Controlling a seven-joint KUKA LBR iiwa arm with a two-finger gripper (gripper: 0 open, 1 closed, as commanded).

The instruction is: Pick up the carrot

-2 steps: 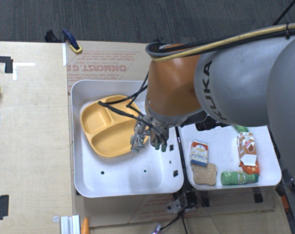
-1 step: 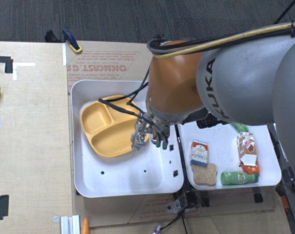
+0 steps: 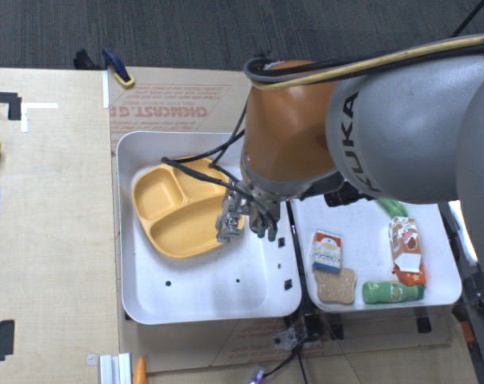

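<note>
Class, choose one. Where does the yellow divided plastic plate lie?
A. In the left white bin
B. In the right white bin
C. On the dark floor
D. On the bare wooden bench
A: the yellow divided plastic plate rests inside the left white bin, beside the end effector.

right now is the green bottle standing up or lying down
Lying down. The green bottle rests on its side along the near edge of the right bin, beside the slice of bread.

Plate (image 3: 174, 206) in left bin (image 3: 202, 298)
</note>
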